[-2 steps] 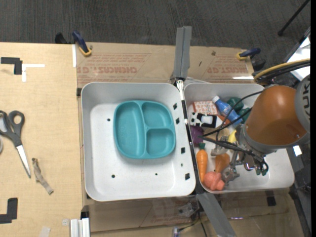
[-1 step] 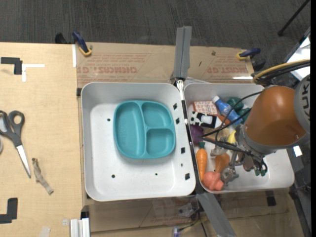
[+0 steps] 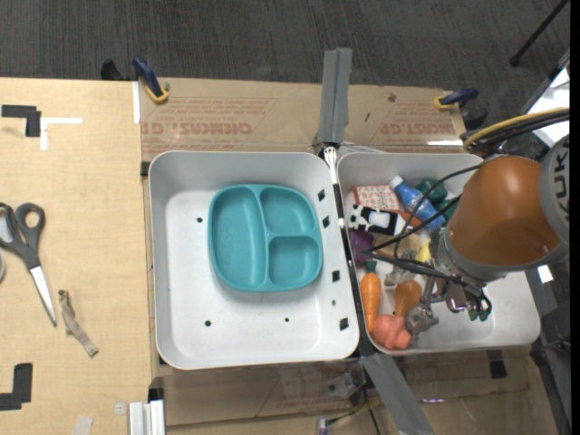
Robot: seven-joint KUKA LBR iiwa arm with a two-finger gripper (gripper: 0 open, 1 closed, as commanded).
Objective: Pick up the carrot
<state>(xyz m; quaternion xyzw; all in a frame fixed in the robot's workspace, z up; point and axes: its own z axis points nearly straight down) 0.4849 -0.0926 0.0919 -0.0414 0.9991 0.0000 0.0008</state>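
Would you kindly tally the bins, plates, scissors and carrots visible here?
Bins: 2, left bin and right bin
Plate: 1
Scissors: 1
Carrot: 1
Total: 5

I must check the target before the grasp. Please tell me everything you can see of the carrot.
The carrot is small, orange, with a green top, and looks like a plastic toy. It lies in the right bin, close to that bin's left wall, its green end pointing away from the camera and its tip near a pink toy. The hand is just to its right, not around it.
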